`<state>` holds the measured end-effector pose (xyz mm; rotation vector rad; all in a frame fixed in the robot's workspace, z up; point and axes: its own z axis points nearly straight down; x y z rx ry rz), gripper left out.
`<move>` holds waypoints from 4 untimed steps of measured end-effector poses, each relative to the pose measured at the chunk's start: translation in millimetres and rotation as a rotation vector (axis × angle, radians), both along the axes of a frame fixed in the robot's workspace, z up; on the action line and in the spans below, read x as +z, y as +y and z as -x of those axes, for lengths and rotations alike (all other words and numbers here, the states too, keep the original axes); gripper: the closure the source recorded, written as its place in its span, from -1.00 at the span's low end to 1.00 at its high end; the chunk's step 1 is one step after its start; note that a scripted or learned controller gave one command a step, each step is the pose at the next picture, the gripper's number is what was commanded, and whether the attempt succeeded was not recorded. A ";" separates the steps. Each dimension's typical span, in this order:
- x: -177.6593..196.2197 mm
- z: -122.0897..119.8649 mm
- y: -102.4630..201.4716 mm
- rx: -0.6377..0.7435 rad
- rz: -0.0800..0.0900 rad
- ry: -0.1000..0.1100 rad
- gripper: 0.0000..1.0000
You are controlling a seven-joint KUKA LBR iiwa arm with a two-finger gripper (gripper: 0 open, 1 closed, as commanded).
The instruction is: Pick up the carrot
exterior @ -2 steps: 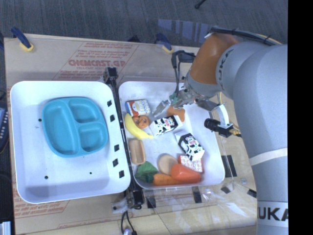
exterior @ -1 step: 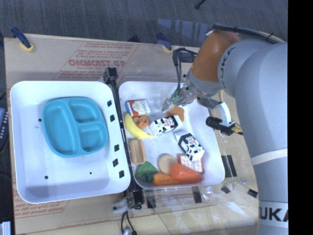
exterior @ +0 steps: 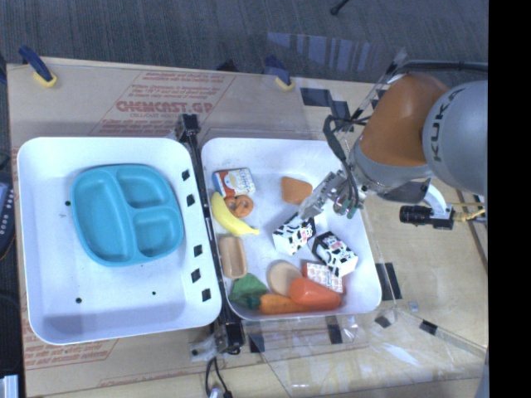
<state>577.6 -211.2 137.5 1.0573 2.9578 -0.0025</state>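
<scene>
- The jaws (exterior: 319, 199) hung low over the right bin (exterior: 274, 149), in its upper right part; whether they were spread or pressed together could not be told, since the metal tips blurred into the clutter under the wrist.
- Nothing showed between them, so I judged the jaws to be carrying nothing.
- Just beside the tips lay an orange-brown wedge (exterior: 295, 190), and just below them a cow-patterned carton (exterior: 294, 236), with a second such carton (exterior: 335, 253) a little further toward the near wall.
- The arm (exterior: 415, 139) came in from the right over the bin's rim, its orange band above the wrist, probably tilted so the jaws could reach down among the crowded items.
- The carrot (exterior: 282, 304) lay at the near edge of the right bin, a slim orange piece resting against the front wall, touching a green leafy item (exterior: 247, 288) on its left and a red-orange pepper-like piece (exterior: 315, 293) on its right.
- It sat well apart from the jaws, with both cartons and a tan round slice (exterior: 284, 275) between them.
- A banana (exterior: 228, 216), a small printed box (exterior: 235, 181) and a bun-like piece (exterior: 233, 257) lined the bin's left side.
- The left bin (exterior: 50, 305) held a blue divided tray (exterior: 127, 214); both bins rested on the table (exterior: 83, 89).
</scene>
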 end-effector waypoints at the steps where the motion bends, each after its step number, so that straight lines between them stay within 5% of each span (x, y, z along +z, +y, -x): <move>1: -0.4 0.0 0.5 0.001 -0.001 0.000 -1.00; 2: -44.0 -44.2 1.5 -0.314 0.000 -0.003 -1.00; 3: -32.3 -45.7 1.7 -0.309 0.002 -0.006 1.00; 4: 21.3 -42.2 57.8 -0.425 -0.001 -0.005 1.00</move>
